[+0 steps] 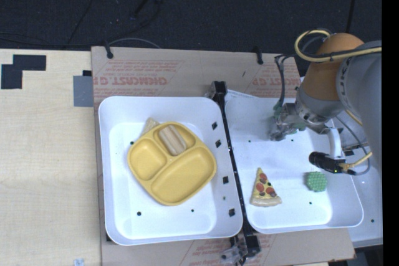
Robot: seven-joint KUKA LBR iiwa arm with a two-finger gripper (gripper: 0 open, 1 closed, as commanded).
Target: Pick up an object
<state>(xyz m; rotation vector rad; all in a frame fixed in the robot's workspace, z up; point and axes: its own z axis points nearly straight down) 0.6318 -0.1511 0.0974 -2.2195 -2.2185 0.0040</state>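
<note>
There, the jaws (282, 128) hung low over the far part of the right bin (293, 221), and whether they stood wide or narrow could not be told. The pizza slice (265, 187) lay nearer the camera than the jaws and a little toward the left bin (115, 209), its long axis running away from the camera, tip farthest. The green ball (316, 181) sat beside the slice, on the arm's side, probably no harder to reach.

A yellow tray (173, 165) in a white bin (118, 196); red-dotted pizza slice (265, 187) beside a green ball (316, 181).
</note>
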